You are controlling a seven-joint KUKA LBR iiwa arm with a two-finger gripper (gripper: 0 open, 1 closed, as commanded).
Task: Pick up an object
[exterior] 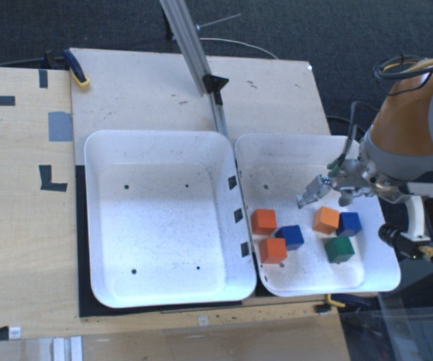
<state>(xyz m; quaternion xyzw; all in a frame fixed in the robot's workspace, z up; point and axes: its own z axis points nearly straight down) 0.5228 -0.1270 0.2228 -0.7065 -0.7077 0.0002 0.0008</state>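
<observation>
Several small cubes lie in the right bin (292,150). An orange cube (264,220), a second orange cube (274,250) and a blue cube (292,236) sit close together near the bin's left wall. Further right are another orange cube (325,219), a blue cube (349,222) touching it, and a green cube (340,248). My gripper (313,192) hangs over the middle of the right bin, just up and left of the right-hand orange cube, apart from all cubes. Nothing shows in its grasp.
The left bin (96,201) stands beside the right one, their rims meeting at the centre. A slanted metal pole (190,43) comes down to the bins' shared back corner. A yellow-and-blue clamp (76,68) lies at the bench's far left corner.
</observation>
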